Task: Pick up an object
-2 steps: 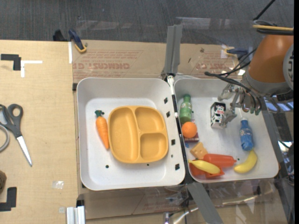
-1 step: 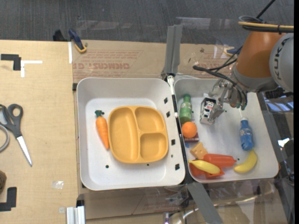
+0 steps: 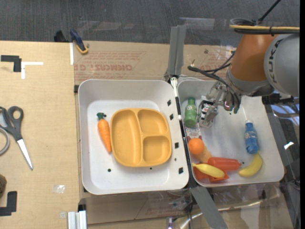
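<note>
Looking down on the desk (image 3: pixel 38 128), we see the arm (image 3: pixel 259 56) reach from the right into the right bin (image 3: pixel 271 128), its pincer (image 3: pixel 208 114) low over the bin floor just right of the green bottle (image 3: pixel 190 112). We cannot tell whether the fingers are apart or together; nothing shows between them. An orange (image 3: pixel 196 146) lies below the bottle, with a yellow banana (image 3: pixel 210 170) across a red piece (image 3: pixel 224 164), a second banana (image 3: pixel 252 166) and a blue bottle (image 3: pixel 250 137) nearby. Our left bin (image 3: pixel 90 142) holds a yellow plate (image 3: pixel 141 137) and a carrot (image 3: pixel 104 132) beside it. Scissors (image 3: pixel 16 132) lie at the desk's left
</note>
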You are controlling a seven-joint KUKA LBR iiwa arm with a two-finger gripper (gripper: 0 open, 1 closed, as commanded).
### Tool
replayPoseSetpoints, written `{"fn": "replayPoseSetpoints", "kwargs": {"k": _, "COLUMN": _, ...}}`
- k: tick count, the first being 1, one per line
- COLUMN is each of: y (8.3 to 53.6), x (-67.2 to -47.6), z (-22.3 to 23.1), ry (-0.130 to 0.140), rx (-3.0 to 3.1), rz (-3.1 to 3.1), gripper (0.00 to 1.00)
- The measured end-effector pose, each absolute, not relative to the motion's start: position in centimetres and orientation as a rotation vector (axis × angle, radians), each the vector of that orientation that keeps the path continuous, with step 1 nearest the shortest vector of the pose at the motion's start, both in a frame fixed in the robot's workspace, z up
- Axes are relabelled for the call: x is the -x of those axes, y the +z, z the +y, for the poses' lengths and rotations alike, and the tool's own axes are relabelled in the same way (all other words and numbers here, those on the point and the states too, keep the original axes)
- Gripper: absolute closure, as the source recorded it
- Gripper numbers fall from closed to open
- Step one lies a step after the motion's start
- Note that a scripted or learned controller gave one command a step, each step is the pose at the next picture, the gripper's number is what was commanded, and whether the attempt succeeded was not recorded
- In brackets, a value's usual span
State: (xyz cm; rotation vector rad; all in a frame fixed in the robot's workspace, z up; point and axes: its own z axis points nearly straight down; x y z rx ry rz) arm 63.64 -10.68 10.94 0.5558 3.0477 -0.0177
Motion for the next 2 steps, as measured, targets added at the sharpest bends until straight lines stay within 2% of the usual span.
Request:
{"fn": "replayPoseSetpoints", "kwargs": {"k": 1, "y": 10.8, "x": -64.1, "z": -20.6, "ry": -0.011, "rx": -0.488, "rz": 3.069, "gripper": 0.00}}
{"fn": "replayPoseSetpoints", "kwargs": {"k": 2, "y": 10.8, "x": -64.6, "z": -17.1, "ry": -0.009, "rx": -0.737, "rz": 3.024, "gripper": 0.00}}
